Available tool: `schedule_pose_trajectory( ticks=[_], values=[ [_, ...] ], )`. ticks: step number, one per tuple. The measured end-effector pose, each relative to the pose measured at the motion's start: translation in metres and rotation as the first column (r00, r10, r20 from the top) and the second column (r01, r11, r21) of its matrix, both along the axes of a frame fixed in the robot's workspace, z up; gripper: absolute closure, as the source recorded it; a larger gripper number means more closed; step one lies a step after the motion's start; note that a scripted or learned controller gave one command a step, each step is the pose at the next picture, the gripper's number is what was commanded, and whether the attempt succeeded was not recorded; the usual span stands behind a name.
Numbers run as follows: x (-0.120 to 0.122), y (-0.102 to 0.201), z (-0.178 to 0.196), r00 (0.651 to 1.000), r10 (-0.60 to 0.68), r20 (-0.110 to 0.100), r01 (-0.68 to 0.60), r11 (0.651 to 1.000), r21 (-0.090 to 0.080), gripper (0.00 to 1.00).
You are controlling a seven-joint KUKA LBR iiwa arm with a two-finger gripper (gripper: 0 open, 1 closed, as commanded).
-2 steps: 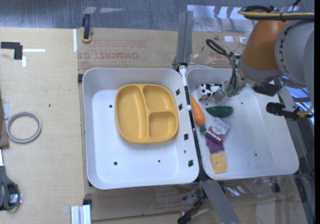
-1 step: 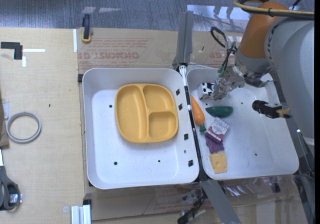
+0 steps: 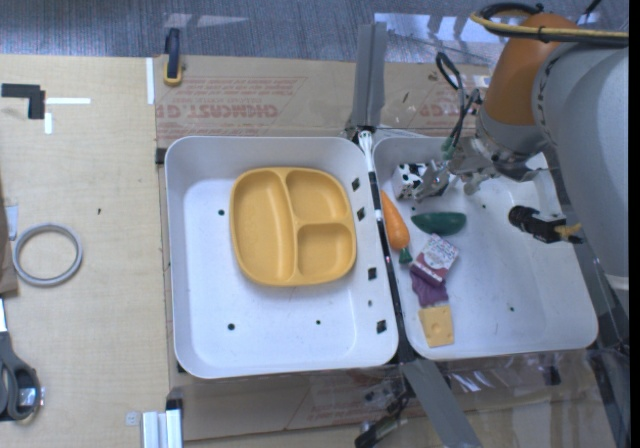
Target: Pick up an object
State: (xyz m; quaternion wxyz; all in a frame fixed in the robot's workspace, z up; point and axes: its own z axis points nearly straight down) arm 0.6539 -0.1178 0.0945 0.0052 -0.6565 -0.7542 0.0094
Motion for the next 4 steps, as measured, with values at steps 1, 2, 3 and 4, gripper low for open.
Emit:
schedule_pose_trajectory(
  ticks=[1, 2, 3, 4],
  values=[
    [-0.001, 0.001, 0.008, 1.000, 0.002, -0.009, -0.002, 1.000, 0.002, 1.00],
    [0.003, -0.028, -0.003, 0.901, 0.434, 0.015, -0.434, 0.901, 0.008, 1.00],
    [0.006, -0.029, -0.001, 0.812, 0.584, 0.020, -0.584, 0.812, 0.005, 1.00],
    [-0.004, -0.037, 0.006, 0.756, 0.654, 0.021, -0.654, 0.757, 0.004, 1.00]
  ],
)
